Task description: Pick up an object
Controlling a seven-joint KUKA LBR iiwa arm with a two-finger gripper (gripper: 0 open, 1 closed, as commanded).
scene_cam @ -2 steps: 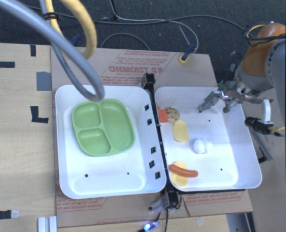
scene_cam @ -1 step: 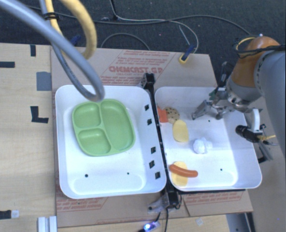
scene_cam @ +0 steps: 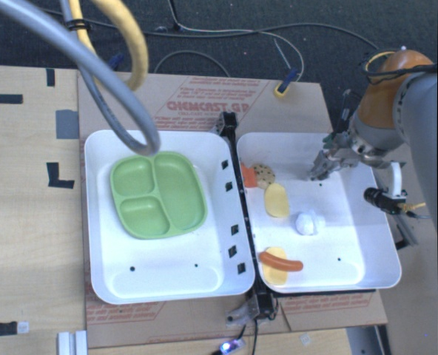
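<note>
My gripper (scene_cam: 321,170) hangs over the upper right part of the right bin (scene_cam: 367,268), its fingertips pointing down and left near the bin floor. Nothing shows between them. Below and left of it lie a yellow oblong piece (scene_cam: 277,200), a round speckled cookie (scene_cam: 263,173) with an orange piece (scene_cam: 248,176) beside it, and a small white ball-like object (scene_cam: 306,223). Near the bin's front sits a hot dog (scene_cam: 280,262) on a yellow bun. The arm's orange band (scene_cam: 382,95) is at the upper right.
The left bin (scene_cam: 108,272) holds a green divided plate (scene_cam: 158,195). A grey hose (scene_cam: 93,72) and a yellow hose (scene_cam: 123,21) cross the upper left, ending over the left bin's back edge. Black clips line the divider (scene_cam: 237,220) between the bins. Cables run along the dark floor behind.
</note>
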